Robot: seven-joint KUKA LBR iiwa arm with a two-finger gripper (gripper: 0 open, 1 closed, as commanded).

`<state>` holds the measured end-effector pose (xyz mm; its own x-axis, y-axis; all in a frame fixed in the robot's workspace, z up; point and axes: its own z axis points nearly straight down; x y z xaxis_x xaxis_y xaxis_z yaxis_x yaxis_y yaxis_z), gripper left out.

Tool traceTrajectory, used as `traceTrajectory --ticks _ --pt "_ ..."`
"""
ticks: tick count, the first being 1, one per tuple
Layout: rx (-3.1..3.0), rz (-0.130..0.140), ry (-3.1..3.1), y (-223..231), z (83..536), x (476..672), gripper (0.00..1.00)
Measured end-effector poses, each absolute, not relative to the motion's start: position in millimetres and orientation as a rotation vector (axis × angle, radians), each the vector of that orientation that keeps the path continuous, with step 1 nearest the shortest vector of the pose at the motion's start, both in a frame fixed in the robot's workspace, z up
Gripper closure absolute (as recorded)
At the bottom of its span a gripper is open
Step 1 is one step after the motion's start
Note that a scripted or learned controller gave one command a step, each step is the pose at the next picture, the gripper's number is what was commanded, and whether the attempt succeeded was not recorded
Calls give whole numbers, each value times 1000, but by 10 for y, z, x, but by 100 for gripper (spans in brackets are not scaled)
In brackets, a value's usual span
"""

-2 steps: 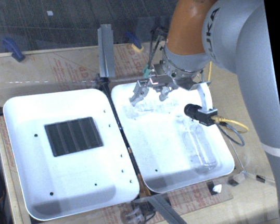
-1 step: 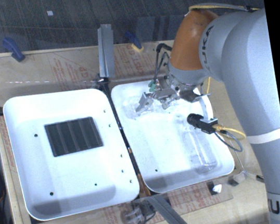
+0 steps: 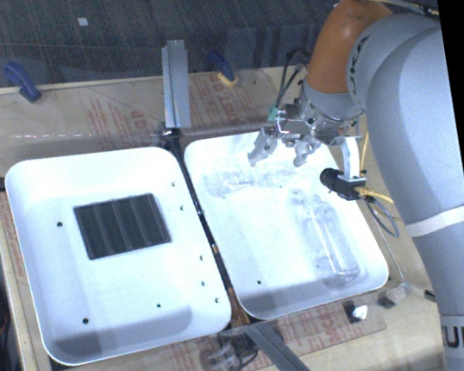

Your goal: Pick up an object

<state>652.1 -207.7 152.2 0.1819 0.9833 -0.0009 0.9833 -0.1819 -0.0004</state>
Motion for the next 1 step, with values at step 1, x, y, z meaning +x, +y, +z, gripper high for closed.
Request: traceTrajectory --ticks 1 --pt "2533 1 1859 -2038 2436 6573 0"
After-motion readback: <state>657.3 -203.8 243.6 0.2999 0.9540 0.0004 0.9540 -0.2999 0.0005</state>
